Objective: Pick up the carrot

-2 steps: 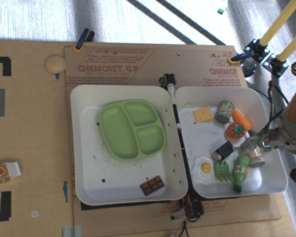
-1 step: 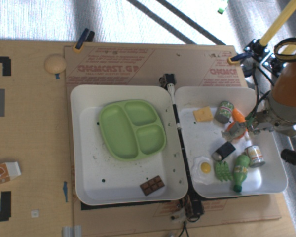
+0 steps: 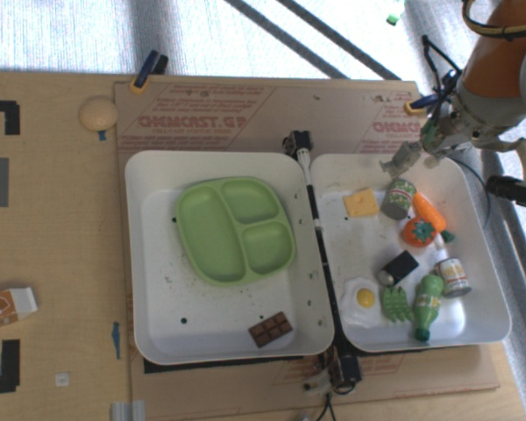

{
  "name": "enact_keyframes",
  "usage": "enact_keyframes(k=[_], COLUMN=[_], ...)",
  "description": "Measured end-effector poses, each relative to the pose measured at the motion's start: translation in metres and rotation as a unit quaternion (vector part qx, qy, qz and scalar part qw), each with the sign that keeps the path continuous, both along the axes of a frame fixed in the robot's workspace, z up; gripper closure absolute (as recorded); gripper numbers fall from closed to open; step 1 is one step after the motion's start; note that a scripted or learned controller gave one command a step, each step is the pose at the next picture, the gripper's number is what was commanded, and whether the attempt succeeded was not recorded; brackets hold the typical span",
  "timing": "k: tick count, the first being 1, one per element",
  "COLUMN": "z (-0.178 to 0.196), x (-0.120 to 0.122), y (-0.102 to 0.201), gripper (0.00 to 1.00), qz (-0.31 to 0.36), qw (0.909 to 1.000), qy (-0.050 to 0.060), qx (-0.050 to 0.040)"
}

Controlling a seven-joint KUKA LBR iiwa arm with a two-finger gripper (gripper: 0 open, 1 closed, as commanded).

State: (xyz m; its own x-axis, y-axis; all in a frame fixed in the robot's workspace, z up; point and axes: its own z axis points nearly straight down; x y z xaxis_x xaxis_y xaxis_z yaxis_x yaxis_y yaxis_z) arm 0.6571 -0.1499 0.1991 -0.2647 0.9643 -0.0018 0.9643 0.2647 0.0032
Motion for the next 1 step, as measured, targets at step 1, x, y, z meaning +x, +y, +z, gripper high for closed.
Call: enact_keyframes(k=[1], z=[-0.0570], x=[-0.0492], y=[-0.0520], gripper=[0.00], qz=[0.029], qw=[0.9996], qy=[0.002], qx=[-0.0002])
